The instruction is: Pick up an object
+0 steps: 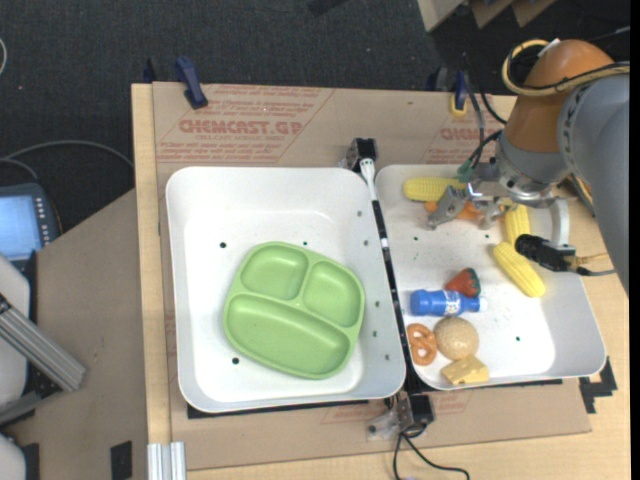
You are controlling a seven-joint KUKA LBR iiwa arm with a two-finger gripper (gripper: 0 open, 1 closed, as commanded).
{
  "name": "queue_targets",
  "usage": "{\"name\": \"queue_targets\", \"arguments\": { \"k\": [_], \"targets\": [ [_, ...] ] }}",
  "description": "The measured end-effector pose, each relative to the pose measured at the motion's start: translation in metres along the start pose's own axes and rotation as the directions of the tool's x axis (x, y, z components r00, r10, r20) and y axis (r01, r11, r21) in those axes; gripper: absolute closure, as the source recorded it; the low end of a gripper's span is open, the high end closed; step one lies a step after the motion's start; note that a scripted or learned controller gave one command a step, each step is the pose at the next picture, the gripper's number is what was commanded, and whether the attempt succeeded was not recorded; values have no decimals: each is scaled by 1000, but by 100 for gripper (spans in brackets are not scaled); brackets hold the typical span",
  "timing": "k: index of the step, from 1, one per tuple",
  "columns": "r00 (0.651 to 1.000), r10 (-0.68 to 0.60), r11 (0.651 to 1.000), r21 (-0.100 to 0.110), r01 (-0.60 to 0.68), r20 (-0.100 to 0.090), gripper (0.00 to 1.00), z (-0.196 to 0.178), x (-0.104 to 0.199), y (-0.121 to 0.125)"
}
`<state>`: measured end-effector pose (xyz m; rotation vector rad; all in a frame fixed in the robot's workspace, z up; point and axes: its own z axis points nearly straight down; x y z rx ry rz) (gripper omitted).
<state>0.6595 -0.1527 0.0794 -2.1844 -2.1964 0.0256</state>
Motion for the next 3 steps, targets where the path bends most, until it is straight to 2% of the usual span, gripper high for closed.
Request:
{"name": "queue_targets", "arguments": {
  "k": [2, 3],
  "targets": [
    [1000, 7, 1000, -8, -7, 9, 0, -1, -1, 0],
    [1000, 10, 999, -33, -9, 17, 0, 0, -3, -101]
  ]
}}
